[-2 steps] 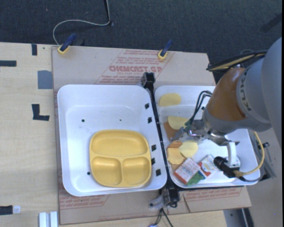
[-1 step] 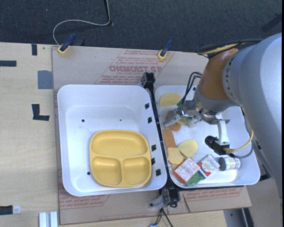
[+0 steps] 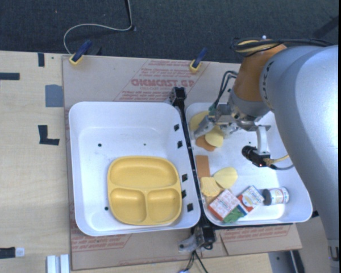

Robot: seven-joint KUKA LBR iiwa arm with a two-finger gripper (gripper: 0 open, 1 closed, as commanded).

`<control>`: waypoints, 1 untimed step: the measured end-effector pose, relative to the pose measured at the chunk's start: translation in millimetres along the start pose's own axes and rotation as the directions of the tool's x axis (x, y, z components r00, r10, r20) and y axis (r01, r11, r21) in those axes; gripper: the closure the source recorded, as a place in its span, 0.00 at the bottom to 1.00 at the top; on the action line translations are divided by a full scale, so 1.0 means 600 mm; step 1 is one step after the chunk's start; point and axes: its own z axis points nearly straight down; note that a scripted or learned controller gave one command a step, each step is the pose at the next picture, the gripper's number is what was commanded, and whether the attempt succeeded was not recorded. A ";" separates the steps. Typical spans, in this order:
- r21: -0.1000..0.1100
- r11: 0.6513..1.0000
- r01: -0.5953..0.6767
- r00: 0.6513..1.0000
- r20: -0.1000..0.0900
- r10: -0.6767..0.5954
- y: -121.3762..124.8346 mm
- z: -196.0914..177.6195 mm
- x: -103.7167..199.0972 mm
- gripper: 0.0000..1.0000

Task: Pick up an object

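Observation:
My gripper (image 3: 215, 127) reaches down into the upper left part of the right bin (image 3: 292, 182), right over a pile of yellow chip-like pieces (image 3: 213, 139) and a brown piece (image 3: 204, 145). Its fingers are hidden among these pieces. Lower in the same bin lie a brown rectangular block (image 3: 202, 165), more yellow chips (image 3: 225, 177), a red and white packet (image 3: 223, 203), a small carton (image 3: 251, 198) and a small bottle (image 3: 275, 196). The left bin (image 3: 88, 129) holds a yellow divided tray (image 3: 144, 189).
A black divider (image 3: 184, 147) runs between the two bins. The grey arm (image 3: 307, 95) with its orange band covers the right side of the right bin. A black cable (image 3: 260, 156) hangs by the wrist. Cardboard lies under the bins.

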 end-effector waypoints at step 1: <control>0.002 1.000 0.000 1.000 0.001 0.000 -0.003 -0.017 0.000 1.00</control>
